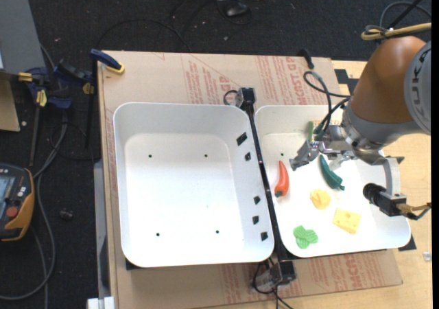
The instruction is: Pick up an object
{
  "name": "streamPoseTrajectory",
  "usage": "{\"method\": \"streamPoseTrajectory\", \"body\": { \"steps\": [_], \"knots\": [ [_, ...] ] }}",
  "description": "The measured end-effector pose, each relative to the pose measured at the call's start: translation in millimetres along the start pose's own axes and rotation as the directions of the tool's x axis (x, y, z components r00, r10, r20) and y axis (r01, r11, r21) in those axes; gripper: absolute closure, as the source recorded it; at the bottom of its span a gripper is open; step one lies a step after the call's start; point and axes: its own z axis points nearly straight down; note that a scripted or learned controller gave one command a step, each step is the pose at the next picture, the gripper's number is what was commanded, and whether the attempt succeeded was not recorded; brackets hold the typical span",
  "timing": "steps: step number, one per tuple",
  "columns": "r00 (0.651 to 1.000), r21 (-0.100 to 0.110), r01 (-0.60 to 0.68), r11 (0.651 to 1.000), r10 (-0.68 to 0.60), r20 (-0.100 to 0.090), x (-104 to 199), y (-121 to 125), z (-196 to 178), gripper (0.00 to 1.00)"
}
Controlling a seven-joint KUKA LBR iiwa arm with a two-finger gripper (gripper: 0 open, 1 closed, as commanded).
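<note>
A brown tabletop [206, 71] is seen carrying two shallow white bins side by side. The left bin [130, 122] is set toward nine o'clock. The right bin [394, 235] holds several small things: an orange-red carrot [282, 178] lies near its left wall, a green toy [305, 235] sits at six o'clock, a yellow lump [319, 198] rests near the middle, and a yellow cheese wedge [347, 220] is found toward four o'clock of that lump. A teal piece [331, 174] lies just above the lump. The hand [306, 157] is hung over the bin at about twelve o'clock, just left of the teal piece; its fingers are spread and nothing is seen between them.
</note>
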Motion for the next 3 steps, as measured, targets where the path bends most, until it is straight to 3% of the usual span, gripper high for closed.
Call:
{"method": "streamPoseTrajectory", "body": {
  "steps": [1, 3],
  "knots": [
    [1.0, -0.006, 0.001, 1.0, -0.001, 0.0, 0.0, 1.3, -2.8, 0.0],
    [1.0, -0.007, 0.001, 1.0, -0.001, -0.001, -4.6, -6.7, 98.4, 0.0]
  ]
}}
